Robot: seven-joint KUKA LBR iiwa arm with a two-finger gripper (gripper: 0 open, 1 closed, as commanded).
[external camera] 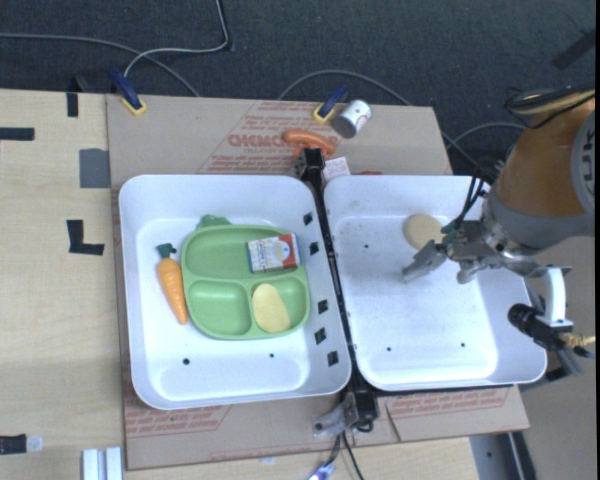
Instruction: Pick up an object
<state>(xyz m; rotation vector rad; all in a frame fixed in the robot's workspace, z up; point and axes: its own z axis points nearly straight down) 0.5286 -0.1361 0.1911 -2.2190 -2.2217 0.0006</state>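
Round tan object (421, 230) lay in right bin (420, 353), upper middle, near back wall. Tool (442, 264) hung just beside it, fingers spread apart, nothing between them. Rest of right bin floor bare, open room toward front rim. Left bin (145, 268) held green tray (220, 280) with small printed packet (270, 253), label unreadable, and yellow piece (271, 308); carrot (172, 286) beside tray. Cardboard (250, 138) on bench bore red print, partly readable "CHEMC".

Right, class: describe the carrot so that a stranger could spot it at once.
Find the left white bin and the green divided tray in it. Beside the tray's left edge lies the carrot, the one long orange thing there.
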